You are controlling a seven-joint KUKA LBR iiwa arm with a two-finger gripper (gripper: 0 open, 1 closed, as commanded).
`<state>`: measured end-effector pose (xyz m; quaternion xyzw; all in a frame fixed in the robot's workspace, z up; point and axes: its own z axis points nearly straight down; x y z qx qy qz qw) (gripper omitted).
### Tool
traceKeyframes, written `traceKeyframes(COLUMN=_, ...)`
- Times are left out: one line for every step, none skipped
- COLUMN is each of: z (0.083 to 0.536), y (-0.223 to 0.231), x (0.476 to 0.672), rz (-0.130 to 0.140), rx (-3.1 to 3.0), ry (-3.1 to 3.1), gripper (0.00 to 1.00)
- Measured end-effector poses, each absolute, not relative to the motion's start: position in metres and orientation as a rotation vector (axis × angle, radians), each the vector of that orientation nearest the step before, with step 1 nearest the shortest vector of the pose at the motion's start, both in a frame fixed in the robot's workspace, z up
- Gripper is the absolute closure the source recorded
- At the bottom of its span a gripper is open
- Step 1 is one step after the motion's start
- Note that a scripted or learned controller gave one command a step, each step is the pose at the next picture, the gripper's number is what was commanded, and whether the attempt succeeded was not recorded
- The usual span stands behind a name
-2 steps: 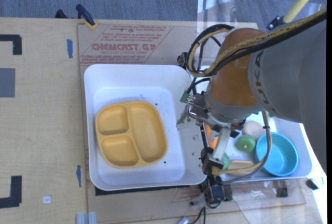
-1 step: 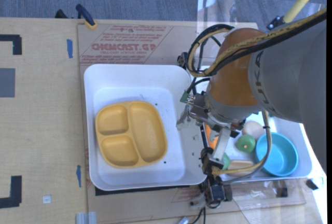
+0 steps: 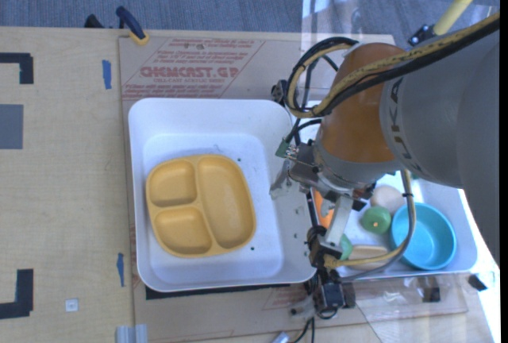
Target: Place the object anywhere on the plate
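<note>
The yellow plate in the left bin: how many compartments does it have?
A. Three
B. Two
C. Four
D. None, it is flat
A: the yellow plate shows two smaller sections on its left side and one long section on its right, all bare, inside the left bin.

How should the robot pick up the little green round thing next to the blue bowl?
Probably best from straight above, pinching the green ball across its rounded middle. It looks round, so any pair of opposite sides should work. The blue bowl sits close on its right and a white object just above, so closing the tool along the freer direction seems safest.
</note>
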<state>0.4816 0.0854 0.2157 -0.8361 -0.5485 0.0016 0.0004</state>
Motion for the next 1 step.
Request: traceKeyframes(z=0.2157, y=0.0854, x=0.4816, rz=0.005, rx=-2.626, ry=-1.723, gripper=0.0)
